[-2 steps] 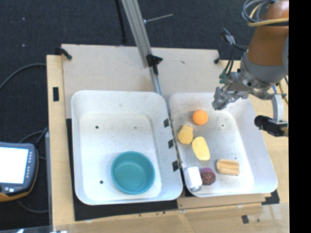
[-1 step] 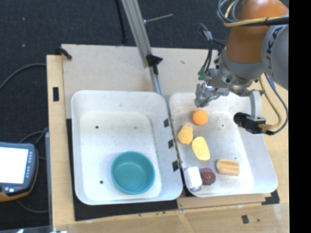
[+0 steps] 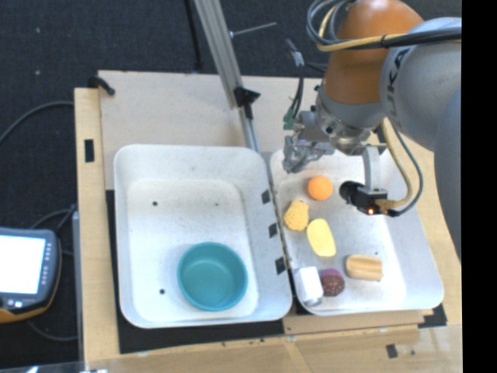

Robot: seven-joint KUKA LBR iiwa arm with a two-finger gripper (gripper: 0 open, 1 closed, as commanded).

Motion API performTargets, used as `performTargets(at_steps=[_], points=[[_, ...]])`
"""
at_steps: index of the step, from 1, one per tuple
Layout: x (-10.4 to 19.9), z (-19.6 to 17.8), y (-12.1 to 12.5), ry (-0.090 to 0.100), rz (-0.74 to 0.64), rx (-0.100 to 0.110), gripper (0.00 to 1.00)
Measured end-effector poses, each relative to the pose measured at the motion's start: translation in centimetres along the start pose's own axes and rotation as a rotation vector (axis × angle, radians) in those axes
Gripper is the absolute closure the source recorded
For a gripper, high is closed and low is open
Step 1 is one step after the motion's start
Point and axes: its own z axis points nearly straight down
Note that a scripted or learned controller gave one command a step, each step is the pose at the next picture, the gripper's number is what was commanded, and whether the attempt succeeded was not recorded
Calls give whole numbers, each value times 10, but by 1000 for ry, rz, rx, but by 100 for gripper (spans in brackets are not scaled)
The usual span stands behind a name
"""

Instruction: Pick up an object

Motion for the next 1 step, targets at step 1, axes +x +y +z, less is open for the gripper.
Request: performTargets(at_steps=[1], points=[[50, -4, 9, 0, -1, -3, 100]])
